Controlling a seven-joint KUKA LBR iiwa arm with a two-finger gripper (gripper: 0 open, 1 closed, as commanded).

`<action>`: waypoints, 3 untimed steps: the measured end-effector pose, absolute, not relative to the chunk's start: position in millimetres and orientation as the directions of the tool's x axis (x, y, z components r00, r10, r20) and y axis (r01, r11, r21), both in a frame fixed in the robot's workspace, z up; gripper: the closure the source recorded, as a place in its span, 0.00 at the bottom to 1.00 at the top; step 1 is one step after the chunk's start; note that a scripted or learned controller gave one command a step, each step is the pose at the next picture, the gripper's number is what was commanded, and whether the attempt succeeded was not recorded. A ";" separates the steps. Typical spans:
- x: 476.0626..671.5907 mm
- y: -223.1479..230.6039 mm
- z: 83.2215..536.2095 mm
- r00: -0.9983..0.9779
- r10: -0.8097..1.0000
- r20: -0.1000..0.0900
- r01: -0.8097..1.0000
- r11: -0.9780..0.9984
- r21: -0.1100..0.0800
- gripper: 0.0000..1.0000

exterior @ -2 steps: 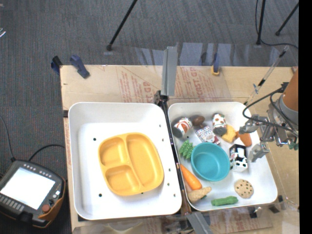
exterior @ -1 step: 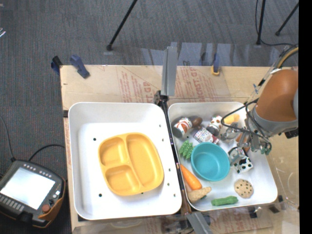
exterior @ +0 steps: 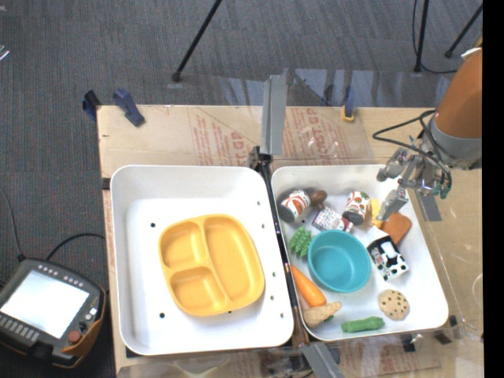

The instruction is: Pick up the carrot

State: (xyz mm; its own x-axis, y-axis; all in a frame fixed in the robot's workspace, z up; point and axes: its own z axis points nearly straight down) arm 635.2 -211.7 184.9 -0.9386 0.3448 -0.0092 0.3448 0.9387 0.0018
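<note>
- right bin: carrot at lower left by the wall, touching teal bowl
- left bin: yellow tray, lots of room
- hand upper right, can't tell if clenched

Both bins look like smooth white plastic with a soft sheen, and the yellow divided plate and teal bowl are glossy plastic too. The carrot seems a smooth, matt orange plastic toy. The bench looks like pale, printed cardboard or wood, and the floor is rough grey carpet.
</note>
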 end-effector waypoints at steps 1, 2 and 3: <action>618.1 -211.8 86.0 -0.843 0.539 0.007 0.539 0.843 0.000 0.00; 609.2 -212.1 88.2 -0.674 0.739 0.000 0.739 0.674 0.001 0.00; 571.3 -210.9 87.7 -0.544 0.839 0.001 0.839 0.544 0.001 0.00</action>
